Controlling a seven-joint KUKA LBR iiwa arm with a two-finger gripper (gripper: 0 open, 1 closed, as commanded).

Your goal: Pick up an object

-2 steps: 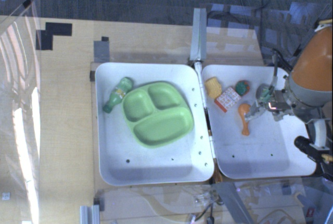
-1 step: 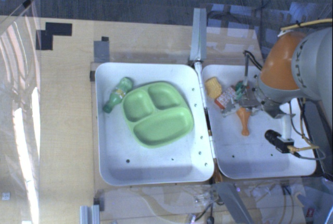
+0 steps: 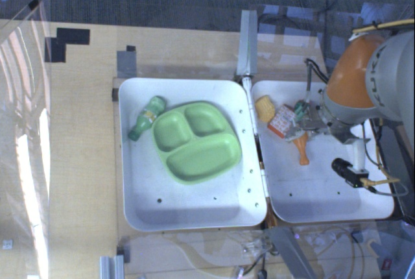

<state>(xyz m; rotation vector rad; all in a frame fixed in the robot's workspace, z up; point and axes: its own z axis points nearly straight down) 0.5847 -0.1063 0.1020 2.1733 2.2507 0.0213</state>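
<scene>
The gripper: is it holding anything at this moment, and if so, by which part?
It cannot be told. The gripper is down in the right bin, beside a red and white packet and near an orange-handled tool, but no hold is visible.

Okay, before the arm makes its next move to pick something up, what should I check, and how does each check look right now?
1. Gripper is over a bin with objects: ok, it sits low over the upper left part of the right white bin.
2. A target lies close by: ok, the red and white packet is right beside the gripper.
3. The packet is clear of its neighbours: not ok, the yellow lumpy object and the orange-handled tool crowd it.
4. Nothing is already gripped: cannot tell.
5. Left-bin items are out of the way: ok, the green divided plastic plate and the green bottle lie far from the arm.
</scene>
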